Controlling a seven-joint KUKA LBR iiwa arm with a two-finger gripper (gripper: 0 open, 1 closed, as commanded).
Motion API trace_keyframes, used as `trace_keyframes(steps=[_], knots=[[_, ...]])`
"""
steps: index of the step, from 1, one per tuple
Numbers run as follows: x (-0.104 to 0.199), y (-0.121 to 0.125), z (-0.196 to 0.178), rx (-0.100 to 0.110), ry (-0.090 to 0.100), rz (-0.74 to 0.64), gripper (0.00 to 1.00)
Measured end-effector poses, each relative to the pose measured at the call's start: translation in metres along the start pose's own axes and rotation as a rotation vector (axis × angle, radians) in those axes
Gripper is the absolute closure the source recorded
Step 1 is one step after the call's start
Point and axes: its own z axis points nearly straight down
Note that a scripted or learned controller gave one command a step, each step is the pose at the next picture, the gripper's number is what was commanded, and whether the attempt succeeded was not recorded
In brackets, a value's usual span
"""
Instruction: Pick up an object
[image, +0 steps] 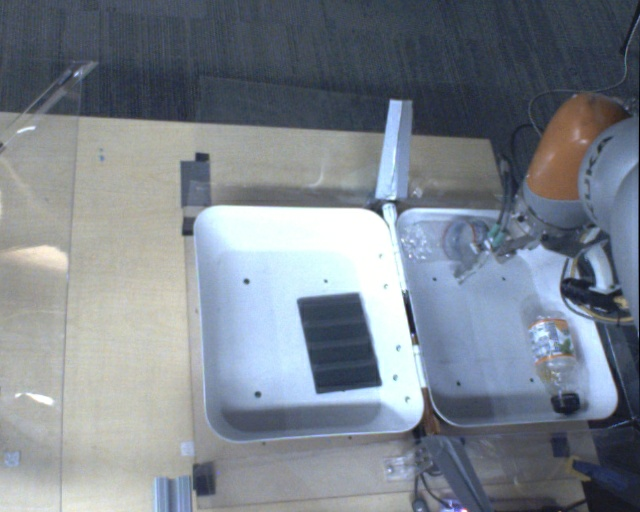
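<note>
You can see the gripper (478, 256) low in the right bin (470, 340), its fingers seemingly apart around nothing, a clear cup (455, 240) just beside them and the bottle (553, 350) well below, so the pick remains undone.

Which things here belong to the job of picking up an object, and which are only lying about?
Belong to the job:
- hand, low in the right bin, at its far end
- clear plastic item beside the hand
- small bottle in the same bin
- black ridged block in the left bin

Lying about:
- black clamp on the bench
- upright grey post behind the bins
</note>
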Motion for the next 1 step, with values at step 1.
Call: trace_keyframes(steps=[1], knots=[[0.0035, 0.0004, 0.0003, 0.001, -0.012, -0.002, 0.0]])
